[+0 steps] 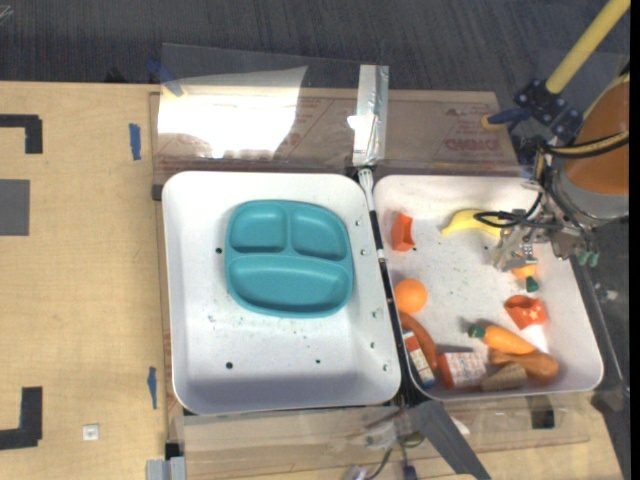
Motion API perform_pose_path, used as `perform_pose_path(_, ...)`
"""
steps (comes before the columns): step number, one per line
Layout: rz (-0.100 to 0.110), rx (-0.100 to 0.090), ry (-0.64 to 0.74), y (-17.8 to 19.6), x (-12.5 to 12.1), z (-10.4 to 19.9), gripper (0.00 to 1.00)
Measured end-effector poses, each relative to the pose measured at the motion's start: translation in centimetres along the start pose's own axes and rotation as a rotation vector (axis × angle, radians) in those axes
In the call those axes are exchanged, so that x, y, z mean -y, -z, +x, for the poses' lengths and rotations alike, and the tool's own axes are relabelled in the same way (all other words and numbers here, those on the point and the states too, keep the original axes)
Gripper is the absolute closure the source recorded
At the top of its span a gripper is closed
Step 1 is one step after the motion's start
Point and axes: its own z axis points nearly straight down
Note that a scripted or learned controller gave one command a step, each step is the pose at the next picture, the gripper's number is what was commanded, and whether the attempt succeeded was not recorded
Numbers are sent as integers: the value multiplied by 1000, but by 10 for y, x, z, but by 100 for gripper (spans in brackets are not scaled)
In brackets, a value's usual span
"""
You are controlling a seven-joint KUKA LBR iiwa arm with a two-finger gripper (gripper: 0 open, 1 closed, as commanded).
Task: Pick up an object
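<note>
Wooden bench with two white bins; the right bin (590,353) holds toy food. Gripper (515,253) hovers beside a banana (462,222), which looks light, rigid and smooth; best grasped mid-curve.

I see bright, even overhead light; hard glare whitens the clear plastic sheet (235,118) behind the left bin (190,298); shadows stay faint; focus is slightly soft throughout.
</note>
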Motion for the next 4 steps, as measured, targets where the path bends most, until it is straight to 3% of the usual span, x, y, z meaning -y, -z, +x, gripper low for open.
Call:
perform_pose_path(1, -1, -2, 0, -1, 0, 0, 0)
perform_pose_path(2, -2, -15, -94, -15, 7, 6, 0)
perform_pose_path(3, 1, 1, -92, 0, 6, 1, 100)
perform_pose_path(4, 1, -1, -92, -1, 6, 1, 0)
